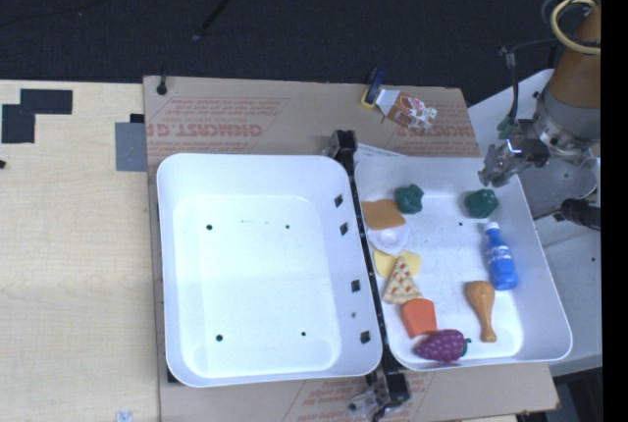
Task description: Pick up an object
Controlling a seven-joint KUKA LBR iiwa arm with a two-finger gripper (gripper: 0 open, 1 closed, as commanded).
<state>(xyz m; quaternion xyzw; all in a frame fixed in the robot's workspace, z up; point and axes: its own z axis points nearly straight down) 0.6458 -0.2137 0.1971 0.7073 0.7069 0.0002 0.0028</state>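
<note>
The left bin [186, 214] holds nothing for me. In the right bin [549, 322], a green lump [481, 204] lies just below-left of my gripper [497, 165], near the far rim. Whether my jaws are spread or pressed together, I cannot tell.

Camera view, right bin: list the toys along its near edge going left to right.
Orange block → purple grapes → chicken drumstick → blue bottle, all lying inside the right bin.
</note>
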